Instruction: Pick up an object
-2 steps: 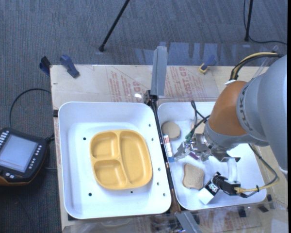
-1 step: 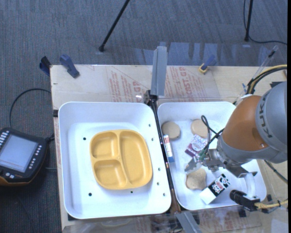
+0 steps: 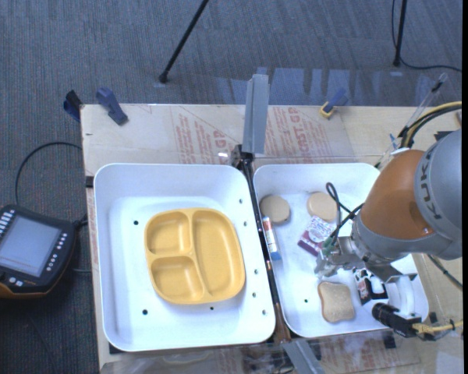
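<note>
Item: tan toast-shaped toy bread slice [image 3: 337, 301], flat on the floor of the right white bin [image 3: 292, 302], near its front wall. Judged light, stiff, thin; best pinched across its edges. Gripper [image 3: 337, 262] just above it; how far open, cannot tell.

A bench [image 3: 171, 135] topped with printed cardboard fills the frame's middle and bears two shallow white bins side by side: the left bin [image 3: 113, 271] lower centre, the right bin [image 3: 296, 174] lower right, touching
</note>
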Tool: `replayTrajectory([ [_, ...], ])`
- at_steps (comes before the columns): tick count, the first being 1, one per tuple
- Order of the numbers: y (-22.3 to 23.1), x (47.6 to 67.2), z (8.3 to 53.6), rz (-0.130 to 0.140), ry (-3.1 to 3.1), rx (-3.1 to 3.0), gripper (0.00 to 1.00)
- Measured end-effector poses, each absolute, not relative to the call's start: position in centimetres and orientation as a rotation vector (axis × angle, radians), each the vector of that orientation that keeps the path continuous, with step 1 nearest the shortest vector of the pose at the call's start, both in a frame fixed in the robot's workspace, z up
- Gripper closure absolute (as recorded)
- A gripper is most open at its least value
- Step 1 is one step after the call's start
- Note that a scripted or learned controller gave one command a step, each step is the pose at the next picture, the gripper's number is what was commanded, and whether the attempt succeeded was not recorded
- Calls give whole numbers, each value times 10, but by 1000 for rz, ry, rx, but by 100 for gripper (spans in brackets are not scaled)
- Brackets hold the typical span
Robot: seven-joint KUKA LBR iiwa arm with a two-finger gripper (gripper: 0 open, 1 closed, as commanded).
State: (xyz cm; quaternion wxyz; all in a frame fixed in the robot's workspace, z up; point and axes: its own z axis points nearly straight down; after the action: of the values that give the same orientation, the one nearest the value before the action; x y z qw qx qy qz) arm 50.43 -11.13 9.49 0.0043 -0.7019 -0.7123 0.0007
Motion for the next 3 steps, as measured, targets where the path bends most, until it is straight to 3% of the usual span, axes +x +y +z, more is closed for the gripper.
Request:
replayTrajectory([
  [1, -111, 504, 94, 3, -2230, -2200, 0],
  [2, -111, 598, 123, -3, -2290, -2153, 0],
  [3, -114, 593, 92, -6, -2351, -2092, 0],
])
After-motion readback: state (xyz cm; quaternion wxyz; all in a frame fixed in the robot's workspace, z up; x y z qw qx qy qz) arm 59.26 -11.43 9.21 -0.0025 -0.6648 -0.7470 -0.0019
